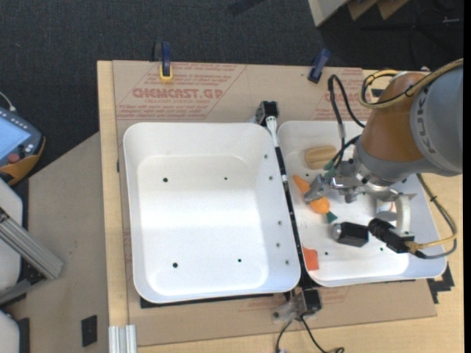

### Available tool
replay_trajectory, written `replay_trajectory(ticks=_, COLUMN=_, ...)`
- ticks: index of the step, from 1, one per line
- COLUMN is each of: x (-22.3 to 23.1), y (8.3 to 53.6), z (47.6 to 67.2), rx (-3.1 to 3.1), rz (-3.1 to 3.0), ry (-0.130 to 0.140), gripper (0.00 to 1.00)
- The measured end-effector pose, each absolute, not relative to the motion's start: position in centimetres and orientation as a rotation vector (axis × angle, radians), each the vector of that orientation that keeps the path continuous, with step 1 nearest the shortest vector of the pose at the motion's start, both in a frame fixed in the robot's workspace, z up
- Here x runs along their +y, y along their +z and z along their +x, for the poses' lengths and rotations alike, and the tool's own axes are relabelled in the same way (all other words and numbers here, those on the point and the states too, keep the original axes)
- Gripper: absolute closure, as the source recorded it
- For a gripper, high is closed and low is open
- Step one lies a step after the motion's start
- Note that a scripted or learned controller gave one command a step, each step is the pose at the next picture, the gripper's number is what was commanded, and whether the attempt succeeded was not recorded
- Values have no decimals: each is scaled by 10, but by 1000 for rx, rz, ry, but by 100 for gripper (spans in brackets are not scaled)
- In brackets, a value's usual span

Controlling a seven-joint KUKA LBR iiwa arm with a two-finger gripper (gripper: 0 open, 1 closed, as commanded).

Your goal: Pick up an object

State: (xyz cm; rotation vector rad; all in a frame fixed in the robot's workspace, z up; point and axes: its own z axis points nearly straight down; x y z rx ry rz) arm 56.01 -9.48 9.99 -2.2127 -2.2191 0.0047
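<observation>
End effector (324,187) in right bin (368,265), orange piece (319,205) beside — tan block (320,156) near

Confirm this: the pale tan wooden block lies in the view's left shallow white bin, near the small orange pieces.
Wrong bin. The camera view shows the pale tan wooden block in the view's right shallow white bin, not the left, near the small orange pieces.

Arm (445,123) — thick grey rounded link, smooth shell. Orange band (388,134) above wrist, glossy. Wrist (383,171) below band grey. Black cable (337,105) loops beside band. Gripper (322,190) — silvery metal, perhaps with screws; too blurred to tell.
</observation>
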Motion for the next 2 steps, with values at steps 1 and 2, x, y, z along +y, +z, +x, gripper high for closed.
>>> replay_trajectory(ticks=1, x=-97, y=114, z=562, rx=-2221, rz=-2223, ry=-1, gripper=100)
replay_trajectory(ticks=2, x=-11, y=189, z=544, rx=-2233, rz=-2213, ry=-13, gripper=100)
